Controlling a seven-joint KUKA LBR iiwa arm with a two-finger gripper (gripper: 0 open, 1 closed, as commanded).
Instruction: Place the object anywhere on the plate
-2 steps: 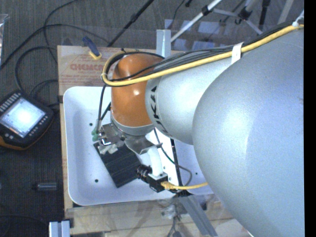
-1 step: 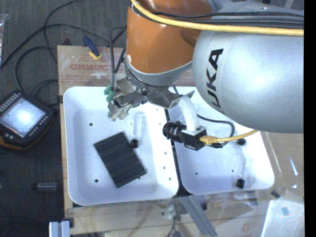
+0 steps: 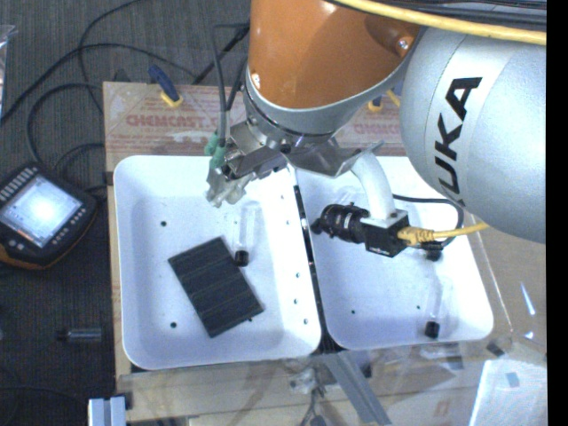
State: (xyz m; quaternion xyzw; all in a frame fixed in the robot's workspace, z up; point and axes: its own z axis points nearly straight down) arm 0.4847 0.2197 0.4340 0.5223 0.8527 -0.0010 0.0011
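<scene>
Both bins, the left bin (image 3: pixel 142 238) and the right bin (image 3: pixel 461 309), look like smooth white plastic with a mild sheen. The plate (image 3: pixel 216 286) is matt black, and fine parallel ridges run across its top. The arm's orange band (image 3: pixel 311 43) is glossy and shows soft highlights, while the grey shell (image 3: pixel 497 122) beside it has a smooth satin finish. The pincer (image 3: pixel 232 177) looks like bare dull metal, with green plastic-looking bits at its side. The table (image 3: pixel 177 114) is pale, rough-looking board with faded red print. A yellow cable (image 3: pixel 444 232) has a shiny sheath.
</scene>
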